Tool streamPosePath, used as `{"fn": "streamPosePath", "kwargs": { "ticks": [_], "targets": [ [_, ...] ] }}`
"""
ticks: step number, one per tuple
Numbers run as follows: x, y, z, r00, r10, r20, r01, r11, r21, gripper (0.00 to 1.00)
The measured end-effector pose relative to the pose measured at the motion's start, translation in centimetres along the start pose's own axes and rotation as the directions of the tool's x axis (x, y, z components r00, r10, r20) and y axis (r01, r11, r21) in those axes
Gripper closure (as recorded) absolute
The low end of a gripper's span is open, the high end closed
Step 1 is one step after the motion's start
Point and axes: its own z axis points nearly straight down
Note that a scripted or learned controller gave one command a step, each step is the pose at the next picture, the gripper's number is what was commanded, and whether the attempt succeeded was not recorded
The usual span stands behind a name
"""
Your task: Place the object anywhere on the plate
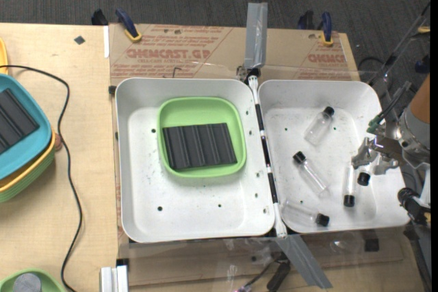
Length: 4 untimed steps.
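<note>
A square green plate (236,121) with a dark ribbed insert lies in the left bin (137,167). Several clear vials with black caps are scattered in the right bin (287,106): one vial (318,125) near the back, one vial (309,172) in the middle, one vial (306,215) at the front, and one vial (349,187) toward the right. My gripper (366,159) hangs low over the right side of the right bin, just above a black cap (363,179) and next to the right-hand vial. It is far from the plate.
A teal tray (20,123) stacked on other dishes sits on the wooden bench at the left, with a black cable (68,147) running past it. Cardboard with clamps (129,25) lies behind the bins. A divider rim (263,147) separates the two bins.
</note>
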Motion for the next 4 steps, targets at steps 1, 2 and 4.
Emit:
{"fn": "streamPosePath", "kwargs": {
  "ticks": [1, 2, 4],
  "targets": [
    [0.0, 0.0, 0.0, 1.0, 0.0, 0.0, 0.0, 1.0, 0.0, 0.0],
    [-3.6, 1.2, -3.9, 0.962, 0.272, 0.001, -0.272, 0.962, 0.001, 0.0],
    [-5.6, 1.9, -9.4, 0.58, 0.815, 0.003, -0.815, 0.58, 0.001, 0.0]
  ]
}}
